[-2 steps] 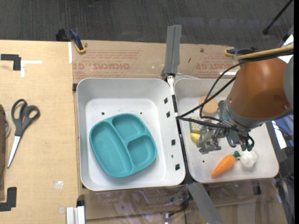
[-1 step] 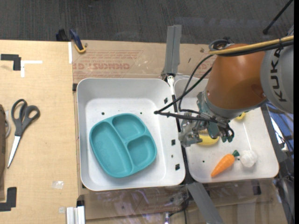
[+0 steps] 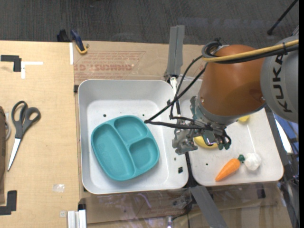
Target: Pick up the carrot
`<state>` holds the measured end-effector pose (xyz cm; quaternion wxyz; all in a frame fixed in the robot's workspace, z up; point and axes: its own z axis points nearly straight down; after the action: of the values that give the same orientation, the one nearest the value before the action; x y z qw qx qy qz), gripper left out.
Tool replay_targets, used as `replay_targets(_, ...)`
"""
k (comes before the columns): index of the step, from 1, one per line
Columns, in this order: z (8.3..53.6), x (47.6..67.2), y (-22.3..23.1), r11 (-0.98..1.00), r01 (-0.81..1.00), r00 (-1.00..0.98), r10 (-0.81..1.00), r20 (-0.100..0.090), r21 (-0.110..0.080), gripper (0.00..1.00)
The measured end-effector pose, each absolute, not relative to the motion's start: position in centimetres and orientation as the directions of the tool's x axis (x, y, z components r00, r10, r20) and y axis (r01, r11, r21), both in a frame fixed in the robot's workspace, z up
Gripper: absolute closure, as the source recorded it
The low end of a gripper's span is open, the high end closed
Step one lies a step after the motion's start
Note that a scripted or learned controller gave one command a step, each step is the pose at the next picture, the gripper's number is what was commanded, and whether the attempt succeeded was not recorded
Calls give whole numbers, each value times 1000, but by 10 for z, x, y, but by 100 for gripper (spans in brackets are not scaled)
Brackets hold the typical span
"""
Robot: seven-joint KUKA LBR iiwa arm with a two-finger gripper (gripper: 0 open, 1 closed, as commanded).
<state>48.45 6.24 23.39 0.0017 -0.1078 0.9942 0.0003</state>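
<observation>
Bench is light wood, two white bins side by side. KUKA arm comes in from the right, orange band over the far-left part of the right bin. Left bin holds a teal three-compartment plate, tilted, sitting left of the bin's centre. Gripper hangs low at the left side of the right bin, close to the divider between bins; cables cross it, so open or closed can't be told. Nothing visibly held. Carrot lies in the near part of the right bin, orange tip pointing near-left, green top toward far-right, apart from the gripper and to its near-right. White ball-like object is just beside the carrot's green end. Yellow item is partly hidden under the wrist. Scissors lie on the bench, far left.
</observation>
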Motion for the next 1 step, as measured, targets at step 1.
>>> replay_targets(1,137,494,101,985,-172,-985,-172,1,0,100)
